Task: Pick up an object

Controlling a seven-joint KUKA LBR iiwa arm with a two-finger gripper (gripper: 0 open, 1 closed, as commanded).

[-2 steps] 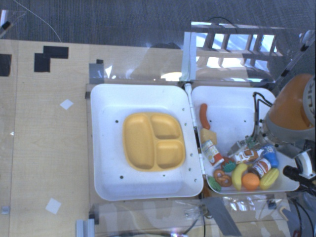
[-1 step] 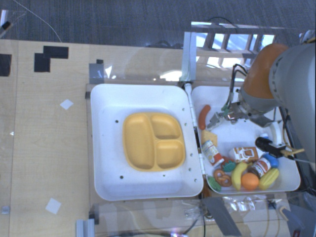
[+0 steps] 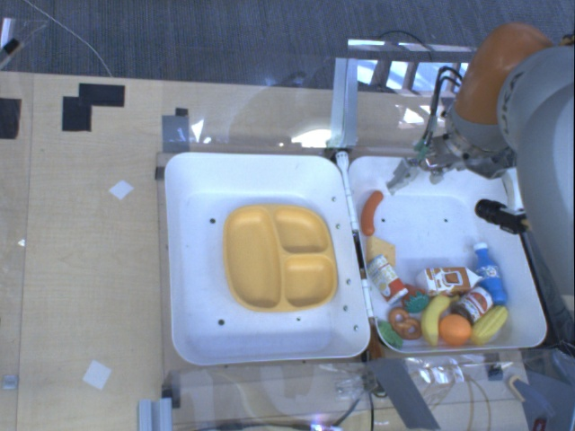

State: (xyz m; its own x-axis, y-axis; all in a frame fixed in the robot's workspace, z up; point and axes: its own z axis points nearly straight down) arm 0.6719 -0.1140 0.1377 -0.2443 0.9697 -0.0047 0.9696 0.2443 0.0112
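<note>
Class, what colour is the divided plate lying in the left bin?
Yellow. The divided plate shows best in the camera view.

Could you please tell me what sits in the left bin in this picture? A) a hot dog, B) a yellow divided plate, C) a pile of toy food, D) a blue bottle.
B: the yellow divided plate lies alone in the middle of the left bin, while the toy food, the blue bottle and the hot dog are all in the right bin.
</note>
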